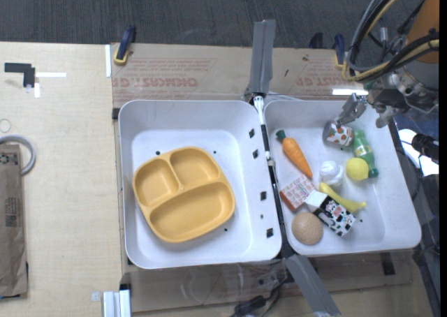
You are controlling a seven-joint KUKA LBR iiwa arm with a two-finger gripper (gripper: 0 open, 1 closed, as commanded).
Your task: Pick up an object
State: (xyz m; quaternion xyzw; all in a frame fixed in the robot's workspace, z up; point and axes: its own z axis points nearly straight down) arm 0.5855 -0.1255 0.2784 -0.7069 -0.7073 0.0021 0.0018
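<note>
Two shallow white bins sit side by side on the bench (56, 169). The left bin (133, 134) holds a yellow divided plate (184, 193) lying flat, slightly turned. The right bin (398, 218) holds the small things to pick from: an orange carrot (296, 156) lying at a slant near the bin's left wall, a red-and-white packet (295, 191) just nearer than it, a round tan ball (306, 228) at the near edge, a black-and-white carton (338, 219) beside the ball, a yellow banana (342, 199) touching the carton, a small white cup (330, 170), a yellow lemon (357, 169) and a green bottle (362, 148) just beside the lemon.

The arm reaches in from the right, and the pincer (347, 116) hangs over the far right part of the right bin. Just below its tips lies a small white-and-red object (339, 135). Whether the pincer's tips are apart or together cannot be made out, nor whether they touch that object.
</note>
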